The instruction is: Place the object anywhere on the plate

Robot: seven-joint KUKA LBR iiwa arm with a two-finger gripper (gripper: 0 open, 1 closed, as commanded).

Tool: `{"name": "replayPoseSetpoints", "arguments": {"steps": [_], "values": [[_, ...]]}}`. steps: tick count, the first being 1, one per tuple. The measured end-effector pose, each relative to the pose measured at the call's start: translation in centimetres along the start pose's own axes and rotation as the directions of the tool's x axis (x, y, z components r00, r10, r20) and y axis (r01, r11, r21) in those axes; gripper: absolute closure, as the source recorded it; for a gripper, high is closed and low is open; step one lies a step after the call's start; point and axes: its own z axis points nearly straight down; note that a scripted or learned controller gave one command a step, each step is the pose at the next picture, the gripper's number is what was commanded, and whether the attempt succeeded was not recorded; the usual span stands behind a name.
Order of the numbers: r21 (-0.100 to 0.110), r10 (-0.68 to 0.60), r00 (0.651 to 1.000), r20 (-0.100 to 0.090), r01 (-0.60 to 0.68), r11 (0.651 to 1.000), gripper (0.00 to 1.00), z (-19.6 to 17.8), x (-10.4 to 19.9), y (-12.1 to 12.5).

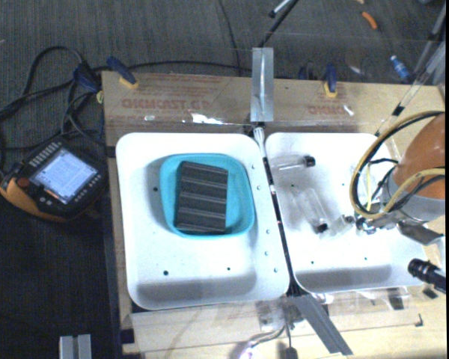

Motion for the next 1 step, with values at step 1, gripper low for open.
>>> {"name": "replayPoseSetpoints", "arguments": {"steps": [1], "values": [[-0.002,-0.175,0.985,0.002,0.175,0.985,0.0,-11.55,-1.93,-0.31]]}}
